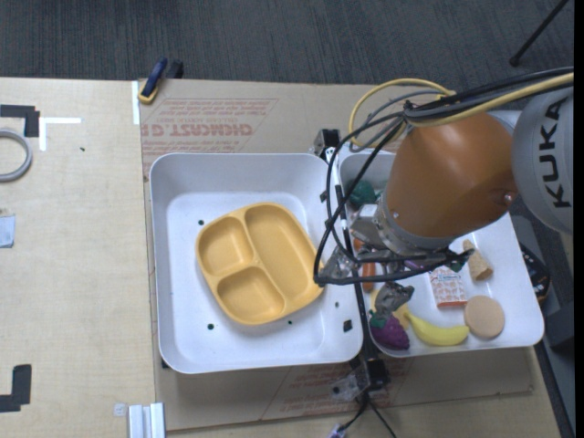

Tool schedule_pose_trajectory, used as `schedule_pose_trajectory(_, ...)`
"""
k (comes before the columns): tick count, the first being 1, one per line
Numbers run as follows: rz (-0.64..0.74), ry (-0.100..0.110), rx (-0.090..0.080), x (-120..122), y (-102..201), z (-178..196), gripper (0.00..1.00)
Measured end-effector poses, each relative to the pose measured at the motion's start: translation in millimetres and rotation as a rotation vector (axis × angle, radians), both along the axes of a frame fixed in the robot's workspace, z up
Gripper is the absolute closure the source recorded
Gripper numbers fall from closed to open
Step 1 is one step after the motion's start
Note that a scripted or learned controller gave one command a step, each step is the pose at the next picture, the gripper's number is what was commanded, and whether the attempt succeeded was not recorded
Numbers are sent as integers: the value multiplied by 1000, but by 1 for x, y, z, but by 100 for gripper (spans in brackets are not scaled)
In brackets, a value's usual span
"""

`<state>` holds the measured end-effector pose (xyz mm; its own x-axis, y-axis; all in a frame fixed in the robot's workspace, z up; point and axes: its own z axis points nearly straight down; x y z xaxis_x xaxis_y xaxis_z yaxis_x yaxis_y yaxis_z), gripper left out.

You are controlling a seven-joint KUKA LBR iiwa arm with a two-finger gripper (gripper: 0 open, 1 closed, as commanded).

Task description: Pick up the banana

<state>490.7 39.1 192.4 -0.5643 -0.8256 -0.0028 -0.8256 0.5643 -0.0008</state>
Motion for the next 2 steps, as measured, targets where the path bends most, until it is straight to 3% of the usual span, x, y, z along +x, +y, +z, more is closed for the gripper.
schedule_pose_trajectory(1,357,-1,-1,-12,-19,0,0)
schedule_pose_trajectory(2,808,-2,-1,-12,-30,0,0)
